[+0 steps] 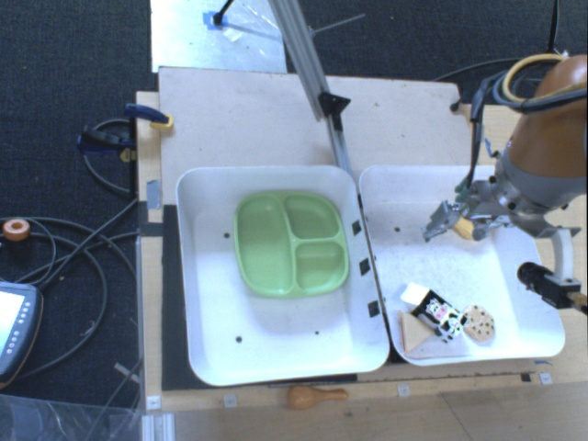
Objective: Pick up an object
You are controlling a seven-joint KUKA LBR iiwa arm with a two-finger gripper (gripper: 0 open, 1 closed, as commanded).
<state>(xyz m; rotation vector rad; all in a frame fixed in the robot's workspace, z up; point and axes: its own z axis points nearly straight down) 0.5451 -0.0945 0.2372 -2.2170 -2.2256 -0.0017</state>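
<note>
My gripper (448,219) hangs over the upper middle of the right bin (524,288), reaching in from the right under the grey and orange arm. A small yellow object (465,230) shows right beside the gripper's tip; whether it is held cannot be told. Near the bin's front edge lie a black-and-white spotted pack (438,314), a round cookie (479,323), a tan wedge (414,333) and a small white block (415,293). These are well in front of the gripper and apart from it.
A green divided plate (292,244) lies in the left bin (207,320). A slanted metal pole (308,58) runs down to the divide between the bins. A wooden piece (317,395) rests on the bench's front edge. Cables (83,246) lie at left.
</note>
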